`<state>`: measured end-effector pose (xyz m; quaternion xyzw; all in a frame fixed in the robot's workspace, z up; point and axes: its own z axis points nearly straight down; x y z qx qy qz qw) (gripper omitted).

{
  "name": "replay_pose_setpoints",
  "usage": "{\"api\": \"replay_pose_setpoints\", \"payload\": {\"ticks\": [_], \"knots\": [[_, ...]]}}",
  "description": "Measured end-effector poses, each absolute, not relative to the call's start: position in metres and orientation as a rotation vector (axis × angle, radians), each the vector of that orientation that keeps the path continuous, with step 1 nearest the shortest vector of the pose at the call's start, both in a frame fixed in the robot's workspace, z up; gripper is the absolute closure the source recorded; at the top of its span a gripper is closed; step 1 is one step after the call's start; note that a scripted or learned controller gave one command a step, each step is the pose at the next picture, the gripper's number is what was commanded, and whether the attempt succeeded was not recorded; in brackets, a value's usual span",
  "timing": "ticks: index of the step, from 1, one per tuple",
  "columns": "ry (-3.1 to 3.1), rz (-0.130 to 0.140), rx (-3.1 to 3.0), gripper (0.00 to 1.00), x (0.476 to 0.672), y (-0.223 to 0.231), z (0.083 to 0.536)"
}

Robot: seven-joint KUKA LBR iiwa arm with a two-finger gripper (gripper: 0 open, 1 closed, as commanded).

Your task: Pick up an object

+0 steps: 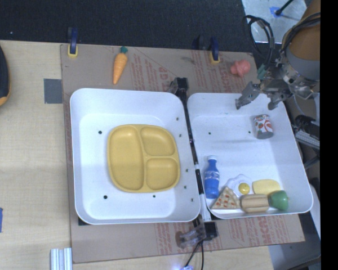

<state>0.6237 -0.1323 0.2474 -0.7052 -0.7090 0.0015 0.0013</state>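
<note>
Two shallow white bins sit side by side on a brown board, seen from above at a slant. The right bin serves as the reference for everything here. Over its far right corner hangs the gripper, its two dark fingers spread apart with nothing between them; the grey arm with its orange band reaches in behind it. Just below the gripper, apart from it, a small can with a red and white label lies on the floor of the right bin near its far right side; its long axis seems to run roughly away from the viewer, tilted slightly, though its ends are hard to make out. Along the near edge of the right bin sits a cluster: a blue bottle lying with its white cap pointing away toward the far wall, a pizza slice, a fried egg, a yellow block, a bread roll and a green ball. To the left of the right bin, the left bin holds a yellow divided plate. Beyond it on the board lies a toy carrot, and a pink object rests beyond the right bin's far wall.
</note>
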Motion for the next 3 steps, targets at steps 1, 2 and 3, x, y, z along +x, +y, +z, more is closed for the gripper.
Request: {"api": "replay_pose_setpoints", "payload": {"ticks": [1,2,3], "knots": [[-2.213,0.014,-2.224,0.0,0.555,-0.218,0.234],[-2.232,-0.002,-2.215,0.0,0.659,-0.206,0.231],[-2.21,0.017,-2.209,0.0,0.548,-0.212,0.124]]}}
